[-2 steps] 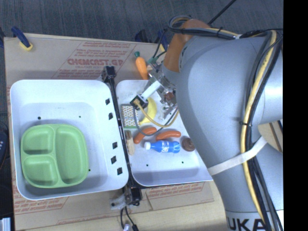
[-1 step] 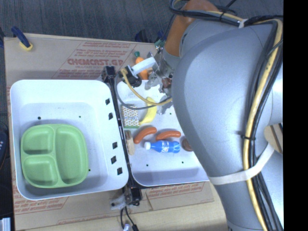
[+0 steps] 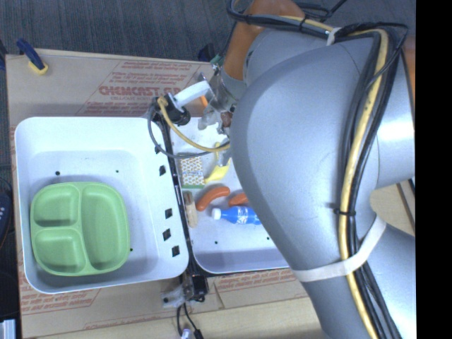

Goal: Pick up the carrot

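While the big grey arm fills most of the right side of the scene, it covers much of the right bin, so just a strip of that bin's floor shows along its left part. On that strip lie several small things close together: a checkered packet toward the far side, a yellow piece just right of it, a thin brown stick along the bin's left wall, and a blue and white bottle lying on its side toward the near side, its right end hidden under the arm.

The carrot lies in this right bin, between the yellow piece and the bottle. It is a short orange-red piece with rounded ends, lying slantwise. A second orange bit shows just right of it at the arm's edge, mostly hidden.

The end effector sits at the far end of the right bin, near the far-left corner, with white and metal parts and a yellow cable looping off it. Whether it is spread or closed cannot be told, and nothing is seen in its hold. It is apart from the carrot, on the far side of it.

The left bin holds a green divided plate at its near left. A brown printed cardboard sheet covers the worktop under both bins, and a blue and yellow clamp sits at the far-left corner.
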